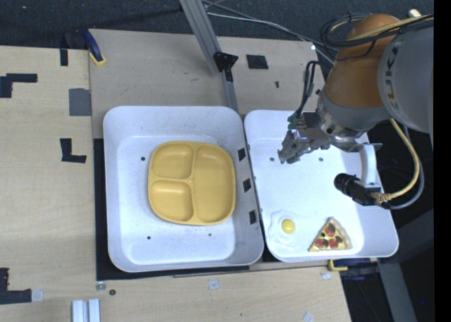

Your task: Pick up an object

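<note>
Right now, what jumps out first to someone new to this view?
The yellow divided plate in the middle of the left bin grabs the eye first. Next, the grey and orange arm reaching in from the right, its gripper over the right bin. A fried egg and pizza slice lie at that bin's near edge.

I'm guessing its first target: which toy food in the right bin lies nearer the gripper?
The fried egg, white with a yellow yolk. It lies left of the pizza slice, more directly below the gripper.
</note>
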`<action>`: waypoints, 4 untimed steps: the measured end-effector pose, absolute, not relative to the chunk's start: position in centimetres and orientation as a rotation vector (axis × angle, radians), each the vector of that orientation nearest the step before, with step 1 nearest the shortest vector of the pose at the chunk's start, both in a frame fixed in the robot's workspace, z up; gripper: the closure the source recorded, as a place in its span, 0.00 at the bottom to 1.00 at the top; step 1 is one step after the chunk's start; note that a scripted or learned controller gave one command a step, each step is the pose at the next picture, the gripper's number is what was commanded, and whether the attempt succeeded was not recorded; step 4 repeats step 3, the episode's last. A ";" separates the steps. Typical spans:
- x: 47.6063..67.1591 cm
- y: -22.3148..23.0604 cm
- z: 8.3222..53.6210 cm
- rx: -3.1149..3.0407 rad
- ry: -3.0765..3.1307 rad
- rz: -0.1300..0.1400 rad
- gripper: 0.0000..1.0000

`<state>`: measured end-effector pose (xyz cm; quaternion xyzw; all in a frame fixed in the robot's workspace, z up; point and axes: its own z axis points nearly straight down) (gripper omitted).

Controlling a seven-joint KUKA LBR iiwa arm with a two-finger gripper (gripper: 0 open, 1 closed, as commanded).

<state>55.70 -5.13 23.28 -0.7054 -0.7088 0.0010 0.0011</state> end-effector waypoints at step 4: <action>53.0 10.2 22.1 -2.212 -2.228 0.002 1.00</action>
